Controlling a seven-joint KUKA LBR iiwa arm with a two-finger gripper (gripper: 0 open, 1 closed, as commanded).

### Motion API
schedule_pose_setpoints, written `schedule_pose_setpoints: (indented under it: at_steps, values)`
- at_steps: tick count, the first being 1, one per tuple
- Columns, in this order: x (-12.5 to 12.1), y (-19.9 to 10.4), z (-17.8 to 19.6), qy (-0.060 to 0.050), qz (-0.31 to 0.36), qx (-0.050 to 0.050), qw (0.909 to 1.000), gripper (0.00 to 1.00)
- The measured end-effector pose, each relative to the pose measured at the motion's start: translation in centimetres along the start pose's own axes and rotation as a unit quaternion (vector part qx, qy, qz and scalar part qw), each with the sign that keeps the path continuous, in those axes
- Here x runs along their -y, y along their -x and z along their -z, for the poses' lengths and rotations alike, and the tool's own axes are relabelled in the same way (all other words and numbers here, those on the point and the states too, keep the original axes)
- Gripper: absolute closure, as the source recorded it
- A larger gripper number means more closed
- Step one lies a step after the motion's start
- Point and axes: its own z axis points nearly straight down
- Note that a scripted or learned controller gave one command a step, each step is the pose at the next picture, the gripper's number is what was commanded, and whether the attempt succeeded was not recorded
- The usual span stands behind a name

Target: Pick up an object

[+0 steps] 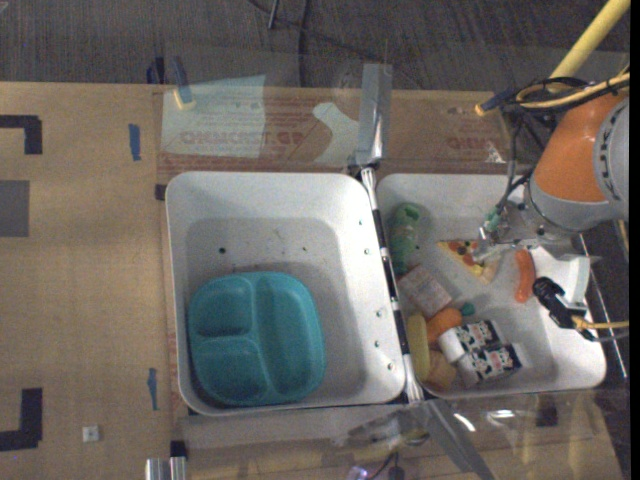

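Orange showed twice in the camera view: on the band of the arm coming in from the right, and on a slim, carrot-like piece lying in the right bin. The gripper hung low over that bin's upper middle, its metal tip just beside a small yellow and red item and just left of the orange piece. How the gripper was set, released or clenched, could not be told; nothing could be seen held in it.

The orange piece lay with its long axis running roughly top to bottom of the view, so, as a judgement, it was the nearest candidate, a short shift to the gripper's right and slightly down. The rest of the objects lay further left and lower: a green bottle-like thing against the dividing wall, a pale packet, a yellow and orange cluster, and a small black-and-white carton. The carton bore print, but it was too small to read.

The left bin held a teal divided tray, well apart from the gripper. Faint reddish lettering ran along the cardboard sheet behind the bins, illegible.
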Motion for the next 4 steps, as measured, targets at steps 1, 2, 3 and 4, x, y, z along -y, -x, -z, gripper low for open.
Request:
schedule_pose_setpoints:
  at_steps: [1,2,3,4]
  values:
    - [0.0,0.0,0.0,0.0,0.0,0.0,1.0,0.0]
    - [0.3,2.5,-0.6,-0.003,-0.001,-0.006,1.0,0.0]
    - [0.7,4.0,-0.6,0.004,-0.005,-0.019,0.9998,0.0]
    - [-2.1,4.2,-0.6,-0.001,0.01,-0.019,0.9998,0.0]
